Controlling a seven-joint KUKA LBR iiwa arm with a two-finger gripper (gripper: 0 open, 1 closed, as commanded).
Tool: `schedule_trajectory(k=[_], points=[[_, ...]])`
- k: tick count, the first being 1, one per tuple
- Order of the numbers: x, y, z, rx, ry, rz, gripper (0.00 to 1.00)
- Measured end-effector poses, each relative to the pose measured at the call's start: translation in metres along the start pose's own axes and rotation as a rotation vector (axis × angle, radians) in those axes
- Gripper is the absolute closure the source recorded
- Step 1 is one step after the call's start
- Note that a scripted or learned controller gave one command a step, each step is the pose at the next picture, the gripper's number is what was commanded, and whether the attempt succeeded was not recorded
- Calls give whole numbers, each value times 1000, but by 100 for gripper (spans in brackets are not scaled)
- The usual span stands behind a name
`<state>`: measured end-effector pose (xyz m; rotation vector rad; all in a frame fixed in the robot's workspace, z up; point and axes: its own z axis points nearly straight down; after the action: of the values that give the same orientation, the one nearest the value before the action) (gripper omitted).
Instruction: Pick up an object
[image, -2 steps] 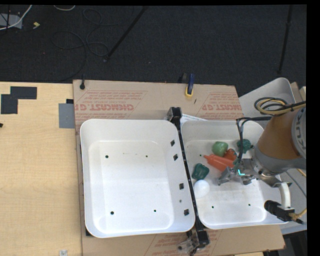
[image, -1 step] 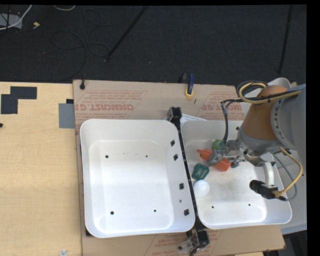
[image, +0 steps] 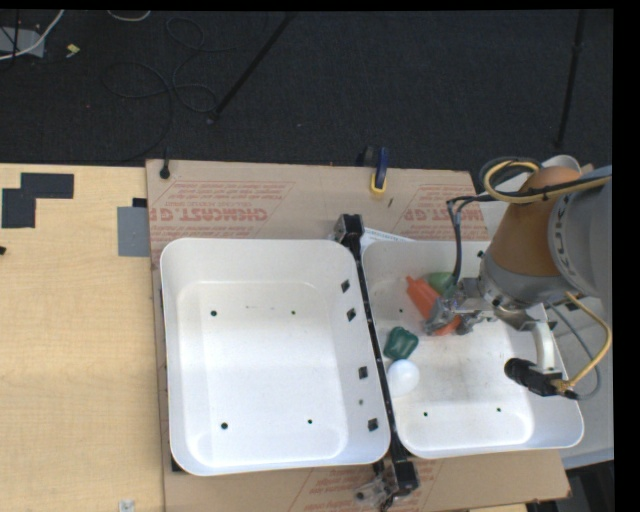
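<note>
The gripper (image: 447, 318) sat low in the right bin (image: 500, 420), beside an orange piece (image: 421, 292) at 10 o'clock; whether it was open I could not tell; a straight, slow lift would suit best.

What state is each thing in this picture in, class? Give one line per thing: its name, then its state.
Left bin: flat on the bench.
Right bin: flat, holding several objects.
Gripper: lowered into the right bin among the objects.
Orange object: lying by the gripper.
Green object: lying near the divider.
White ball: resting below the green object.
</note>
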<state>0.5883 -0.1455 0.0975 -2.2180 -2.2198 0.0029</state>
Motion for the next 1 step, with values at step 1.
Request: schedule_trajectory(k=[1], points=[[68, 36, -64, -3, 1, -7, 100]])
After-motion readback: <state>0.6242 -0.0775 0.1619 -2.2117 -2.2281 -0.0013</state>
